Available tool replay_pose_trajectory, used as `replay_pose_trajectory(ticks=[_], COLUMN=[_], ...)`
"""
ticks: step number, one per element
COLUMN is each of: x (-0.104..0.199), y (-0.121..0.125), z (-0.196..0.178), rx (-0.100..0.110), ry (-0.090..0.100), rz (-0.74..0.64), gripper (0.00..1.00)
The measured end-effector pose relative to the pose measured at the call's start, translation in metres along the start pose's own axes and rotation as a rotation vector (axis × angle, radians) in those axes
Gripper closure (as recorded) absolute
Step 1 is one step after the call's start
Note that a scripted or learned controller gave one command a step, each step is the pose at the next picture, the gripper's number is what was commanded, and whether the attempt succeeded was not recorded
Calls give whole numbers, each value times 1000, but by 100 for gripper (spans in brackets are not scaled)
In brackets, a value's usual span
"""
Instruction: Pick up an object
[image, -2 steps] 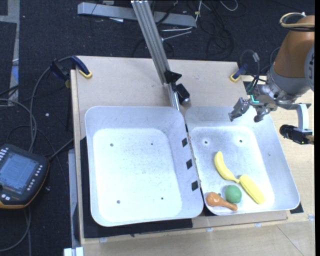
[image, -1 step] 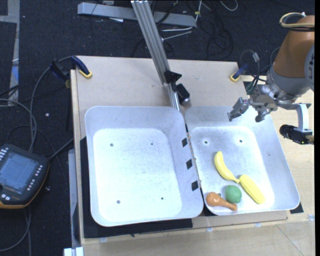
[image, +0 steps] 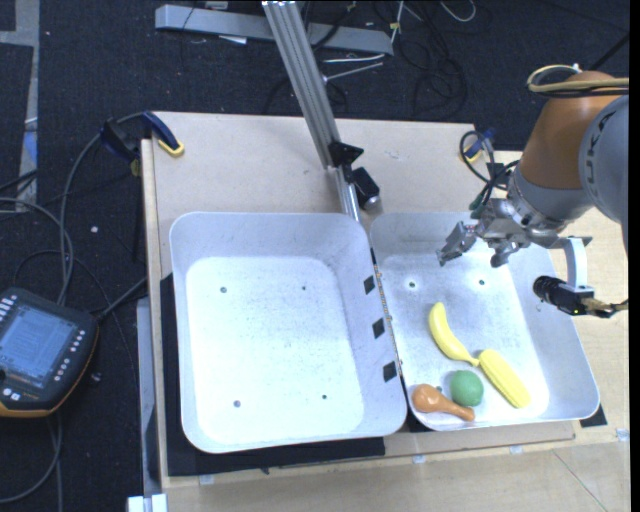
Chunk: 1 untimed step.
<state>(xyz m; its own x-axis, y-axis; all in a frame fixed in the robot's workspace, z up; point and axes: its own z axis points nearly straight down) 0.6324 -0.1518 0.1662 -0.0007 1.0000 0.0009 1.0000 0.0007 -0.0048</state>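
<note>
Gripper (image: 480, 243) hangs spread wide and empty over the right bin (image: 570, 330), well above the banana (image: 450, 337). Banana's likely light, hard, slick plastic, so I'd pinch across its middle.

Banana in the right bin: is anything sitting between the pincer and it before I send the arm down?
Nothing visible does. The pincer hangs over the far part of the right bin, and bare white floor lies between it and the banana. The corn cob, green ball and orange drumstick-shaped toy lie beyond the banana, nearer the camera.
</note>
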Motion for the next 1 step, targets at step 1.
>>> replay_pose_trajectory(ticks=[1], x=[5], y=[6], z=[59], rx=[0], ry=[0], rz=[0], gripper=[0])
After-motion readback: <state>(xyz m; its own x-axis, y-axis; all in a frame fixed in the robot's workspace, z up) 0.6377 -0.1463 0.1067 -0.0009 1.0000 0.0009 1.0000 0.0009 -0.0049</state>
